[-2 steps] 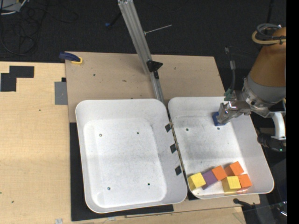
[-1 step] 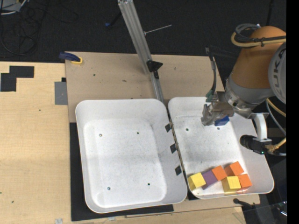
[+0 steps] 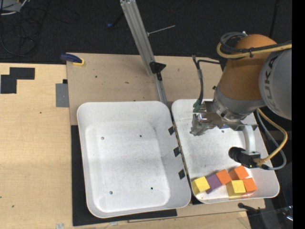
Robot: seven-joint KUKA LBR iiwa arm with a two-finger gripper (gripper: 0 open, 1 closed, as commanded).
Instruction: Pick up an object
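Several small blocks lie huddled at the near end of the right bin (image 3: 206,152): a yellow block (image 3: 201,184), a purple block (image 3: 214,183), an orange block (image 3: 223,177), and more orange and yellow ones (image 3: 242,180) beside them. My gripper (image 3: 198,127) hangs over the far left part of that bin, well behind the blocks and apart from them. Nothing shows held in it. The grey and orange arm (image 3: 243,80) hides the bin's far right corner.
The left bin (image 3: 128,156) sits beside the right one, joined by black clips (image 3: 175,150). A slanted aluminium rail (image 3: 141,37) rises behind the bins. A blue and yellow clamp (image 3: 72,58) lies at the bench's back left. Cables (image 3: 267,156) loop over the right bin's right side.
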